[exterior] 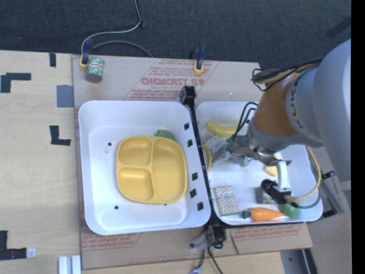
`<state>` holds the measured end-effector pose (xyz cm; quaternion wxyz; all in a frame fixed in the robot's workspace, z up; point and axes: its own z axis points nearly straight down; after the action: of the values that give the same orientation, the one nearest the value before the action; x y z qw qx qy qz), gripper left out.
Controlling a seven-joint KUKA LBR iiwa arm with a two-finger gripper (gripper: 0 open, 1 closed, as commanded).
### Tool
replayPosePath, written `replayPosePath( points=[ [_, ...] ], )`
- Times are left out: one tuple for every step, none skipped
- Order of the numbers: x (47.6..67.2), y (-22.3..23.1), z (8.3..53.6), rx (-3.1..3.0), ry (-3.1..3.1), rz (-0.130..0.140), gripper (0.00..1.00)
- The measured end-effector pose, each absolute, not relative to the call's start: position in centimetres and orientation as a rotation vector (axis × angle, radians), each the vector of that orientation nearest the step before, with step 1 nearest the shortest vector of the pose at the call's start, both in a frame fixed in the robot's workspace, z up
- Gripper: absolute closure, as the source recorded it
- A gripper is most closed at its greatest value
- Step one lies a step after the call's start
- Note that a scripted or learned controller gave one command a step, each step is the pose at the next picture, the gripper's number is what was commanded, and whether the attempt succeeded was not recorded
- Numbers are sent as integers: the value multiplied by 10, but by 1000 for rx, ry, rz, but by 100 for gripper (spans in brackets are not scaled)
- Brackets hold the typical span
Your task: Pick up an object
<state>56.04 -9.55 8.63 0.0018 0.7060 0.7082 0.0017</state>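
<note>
Cardboard-topped bench is holding two white bins [91,170]; orange toy carrot [263,214] is lying lower right, arm [279,116] leaning over, jaws unreadable.

The grey arm [319,107] reaches in from three o'clock, its orange band [274,110] above the gripper [239,150], pointing down.

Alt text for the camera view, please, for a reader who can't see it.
A grey robot arm with an orange band reaches from the right over the right bin, which holds a banana, a carrot and a patterned packet. The left bin holds a yellow divided plate with something green at its far edge.
</note>
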Motion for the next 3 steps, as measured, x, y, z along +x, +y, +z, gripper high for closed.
replayPosePath(
  points=[
    [608, -98, 101, 2219, 2223, -1, 0],
    [665, -115, 85, 2220, 2225, -3, 0],
    [663, -115, 93, 2227, 2231, -16, 100]
  ],
)
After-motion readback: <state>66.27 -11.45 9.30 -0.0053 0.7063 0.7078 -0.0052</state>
